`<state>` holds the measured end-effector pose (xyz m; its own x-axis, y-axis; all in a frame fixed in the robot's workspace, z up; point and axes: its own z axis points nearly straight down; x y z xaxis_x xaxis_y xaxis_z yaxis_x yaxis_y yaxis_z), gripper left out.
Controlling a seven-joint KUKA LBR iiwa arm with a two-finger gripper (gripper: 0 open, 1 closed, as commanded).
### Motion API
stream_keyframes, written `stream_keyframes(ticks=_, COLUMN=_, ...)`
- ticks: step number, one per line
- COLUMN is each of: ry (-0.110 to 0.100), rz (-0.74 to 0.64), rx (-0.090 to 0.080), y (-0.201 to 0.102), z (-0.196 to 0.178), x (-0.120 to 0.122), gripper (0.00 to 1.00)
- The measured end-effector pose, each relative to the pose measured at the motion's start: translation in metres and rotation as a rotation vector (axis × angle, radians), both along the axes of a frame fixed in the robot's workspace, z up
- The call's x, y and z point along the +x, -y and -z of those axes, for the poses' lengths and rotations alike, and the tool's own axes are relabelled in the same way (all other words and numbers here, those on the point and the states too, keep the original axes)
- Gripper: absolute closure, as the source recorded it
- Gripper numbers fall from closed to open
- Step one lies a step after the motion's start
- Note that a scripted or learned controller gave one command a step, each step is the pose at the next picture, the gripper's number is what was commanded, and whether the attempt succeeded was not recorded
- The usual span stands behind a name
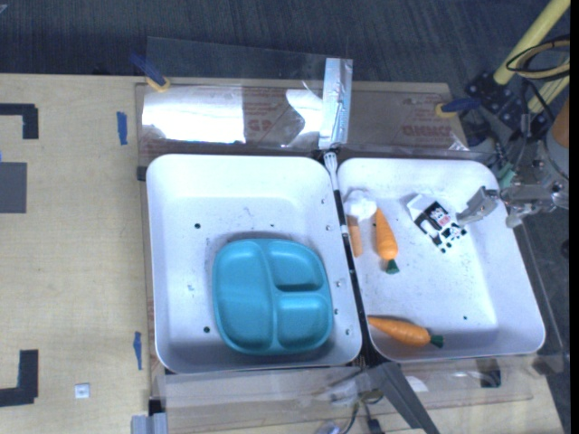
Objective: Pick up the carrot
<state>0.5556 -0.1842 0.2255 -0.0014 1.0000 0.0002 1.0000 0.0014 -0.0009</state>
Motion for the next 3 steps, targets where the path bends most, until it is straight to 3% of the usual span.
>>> stream_keyframes(ticks=1, ry=0.002, rz=-0.139, rx=0.001, y=-0.055, z=0.094, x=0.021, gripper=0.00)
stream_keyframes(ticks=2, ry=0.029, rz=-0.259, rx=-0.013, y=-0.074, z=0.123, x=0.035, gripper=0.00)
stream_keyframes(ticks=3, ry=0.036, rz=-0.691, rx=-0.021, y=-0.082, z=0.121, x=0.056, gripper=0.00)
